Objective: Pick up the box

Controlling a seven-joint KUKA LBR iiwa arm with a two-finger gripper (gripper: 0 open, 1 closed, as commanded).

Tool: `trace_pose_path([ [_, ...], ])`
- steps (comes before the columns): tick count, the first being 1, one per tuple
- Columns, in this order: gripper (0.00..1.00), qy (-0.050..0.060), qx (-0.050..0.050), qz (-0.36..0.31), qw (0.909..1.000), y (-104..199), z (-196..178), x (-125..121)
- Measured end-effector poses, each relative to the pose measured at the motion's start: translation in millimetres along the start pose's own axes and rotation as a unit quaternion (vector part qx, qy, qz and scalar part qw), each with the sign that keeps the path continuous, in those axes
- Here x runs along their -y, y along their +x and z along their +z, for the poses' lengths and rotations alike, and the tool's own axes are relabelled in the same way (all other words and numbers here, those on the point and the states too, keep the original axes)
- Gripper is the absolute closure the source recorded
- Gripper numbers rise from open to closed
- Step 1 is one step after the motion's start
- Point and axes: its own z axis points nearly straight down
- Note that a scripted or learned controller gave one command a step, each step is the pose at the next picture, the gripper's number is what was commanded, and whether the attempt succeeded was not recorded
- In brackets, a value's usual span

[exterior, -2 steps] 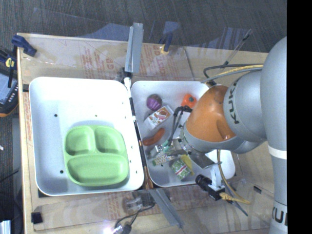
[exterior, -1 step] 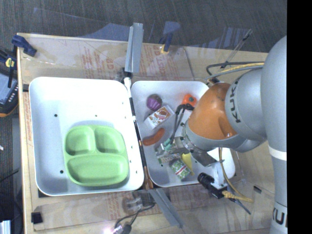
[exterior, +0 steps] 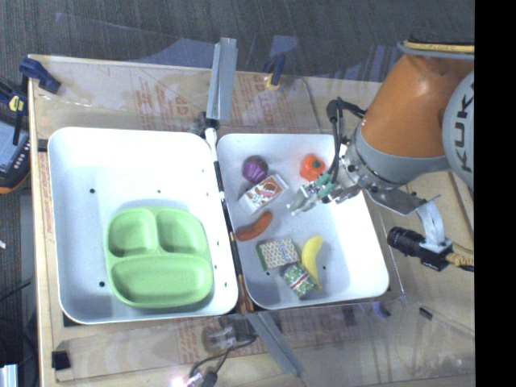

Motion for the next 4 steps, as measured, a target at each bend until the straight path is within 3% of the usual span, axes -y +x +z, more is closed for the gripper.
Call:
trace_pose_path([
  [1,0.00,0.000,0.000,0.000,1.0000,0.0,0.2,0.1],
  [2,0.00,0.002,0.003,-0.046,0.9989,-5.9,184.0,7.2],
  [3,1.00,0.002,0.001,-0.049,0.9988,-4.5,174.2,5.6],
  [4,1.00,0.000,0.000,-0.106,0.9944,-31.1,64.5,26.1],
])
